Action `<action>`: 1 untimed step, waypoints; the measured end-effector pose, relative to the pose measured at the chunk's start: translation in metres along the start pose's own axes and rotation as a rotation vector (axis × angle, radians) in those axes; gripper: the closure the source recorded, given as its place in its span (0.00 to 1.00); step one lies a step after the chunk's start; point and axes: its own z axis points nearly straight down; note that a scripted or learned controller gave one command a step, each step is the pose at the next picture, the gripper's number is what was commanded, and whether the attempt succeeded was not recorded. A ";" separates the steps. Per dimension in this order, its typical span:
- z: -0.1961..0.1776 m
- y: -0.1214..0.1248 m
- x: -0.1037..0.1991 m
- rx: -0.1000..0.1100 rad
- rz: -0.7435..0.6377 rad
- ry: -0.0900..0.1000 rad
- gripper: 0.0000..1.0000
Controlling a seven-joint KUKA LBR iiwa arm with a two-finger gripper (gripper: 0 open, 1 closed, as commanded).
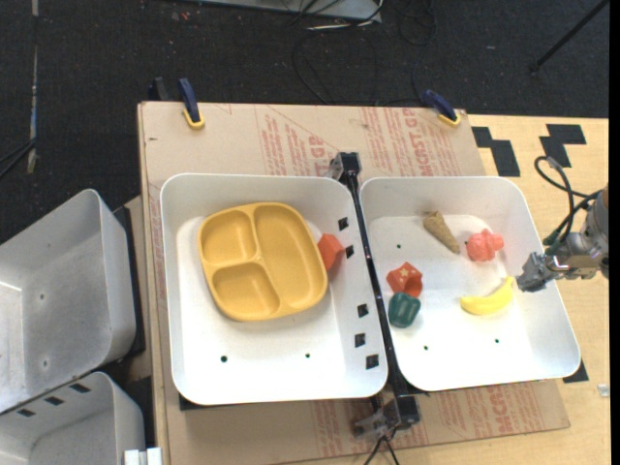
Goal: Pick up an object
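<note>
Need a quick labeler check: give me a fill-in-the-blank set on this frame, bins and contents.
1. The yellow divided plate lies in the ____ bin.
2. The banana lies in the ____ bin.
3. The gripper is at the right bin's ____ edge.
4. The green toy lies just below the ____ toy.

Missing words: left; right; right; red

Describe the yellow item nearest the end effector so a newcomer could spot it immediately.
Start at the right-hand shallow white bin. Along its right side, just left of the end effector, lies a small curved yellow toy banana. It is the only yellow thing in that bin; the pink toy above it and the red and green pieces to its left differ in colour.
</note>
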 end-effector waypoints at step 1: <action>-0.010 0.001 0.000 0.004 0.001 0.002 1.00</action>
